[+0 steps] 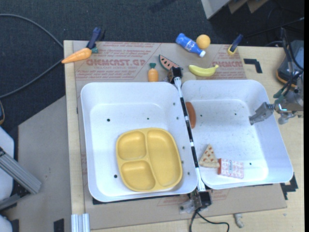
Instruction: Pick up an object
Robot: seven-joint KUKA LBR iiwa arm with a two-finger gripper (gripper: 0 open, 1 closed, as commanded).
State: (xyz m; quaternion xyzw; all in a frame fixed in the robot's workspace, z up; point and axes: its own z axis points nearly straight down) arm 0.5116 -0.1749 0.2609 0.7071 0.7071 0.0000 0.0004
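Board (120, 62) printed "CHEMCAST GP" behind 2 white bins (96, 129), claw (263, 113) spread, pinching nothing

Smooth, faintly glossy white plastic is seen in both bins (96, 105); the yellow tray (148, 158) looks matt plastic, the bench (72, 129) bare wood.

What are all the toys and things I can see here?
bins: two, white, side by side on the bench
tray: one, yellow, three compartments, in the left bin
hot dog: one, orange-red, right bin by the divider
pizza slice: one, tan, right bin near the front
packet: one, red and white, beside the pizza slice
carrots: two, orange, behind the bins
watermelon slice: one, behind the bins
banana: one, yellow, behind the right bin
bottle: one, blue
orange: one, beside the bottle
tool: one, grey, above the right bin
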